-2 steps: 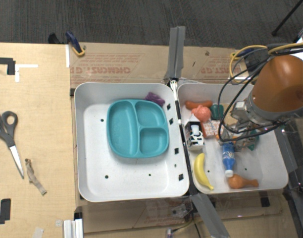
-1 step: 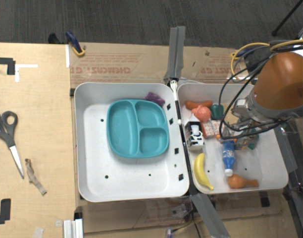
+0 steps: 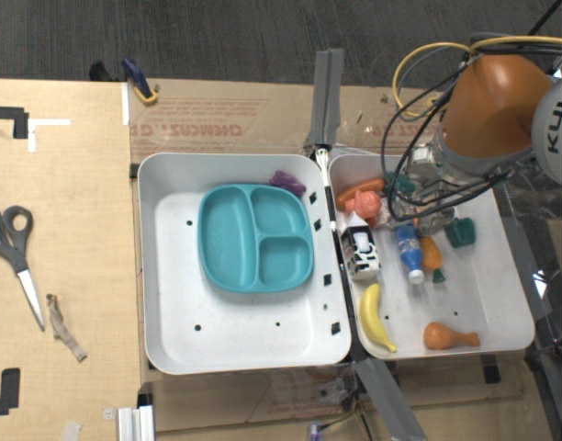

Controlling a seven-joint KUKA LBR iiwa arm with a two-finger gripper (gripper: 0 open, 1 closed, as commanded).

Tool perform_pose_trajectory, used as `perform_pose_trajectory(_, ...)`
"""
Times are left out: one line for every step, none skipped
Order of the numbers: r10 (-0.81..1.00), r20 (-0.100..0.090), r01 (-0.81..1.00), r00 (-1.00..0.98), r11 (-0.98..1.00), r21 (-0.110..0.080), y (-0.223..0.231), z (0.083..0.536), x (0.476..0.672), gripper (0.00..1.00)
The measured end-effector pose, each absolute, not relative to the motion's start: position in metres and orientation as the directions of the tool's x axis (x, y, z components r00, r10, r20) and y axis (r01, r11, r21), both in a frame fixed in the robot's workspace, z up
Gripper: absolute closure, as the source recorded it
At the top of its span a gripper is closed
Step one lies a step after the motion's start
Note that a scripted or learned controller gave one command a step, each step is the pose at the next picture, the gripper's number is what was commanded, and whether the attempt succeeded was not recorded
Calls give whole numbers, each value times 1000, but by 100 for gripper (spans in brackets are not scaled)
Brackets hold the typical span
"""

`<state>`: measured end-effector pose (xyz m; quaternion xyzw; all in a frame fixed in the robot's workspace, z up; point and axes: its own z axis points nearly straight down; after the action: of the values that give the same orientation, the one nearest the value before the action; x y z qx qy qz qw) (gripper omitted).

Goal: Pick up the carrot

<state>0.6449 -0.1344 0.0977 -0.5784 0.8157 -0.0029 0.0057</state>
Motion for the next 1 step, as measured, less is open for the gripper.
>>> perform_pose_trajectory(-995,-6,-995,-96,96,-11,-179,97,634,100)
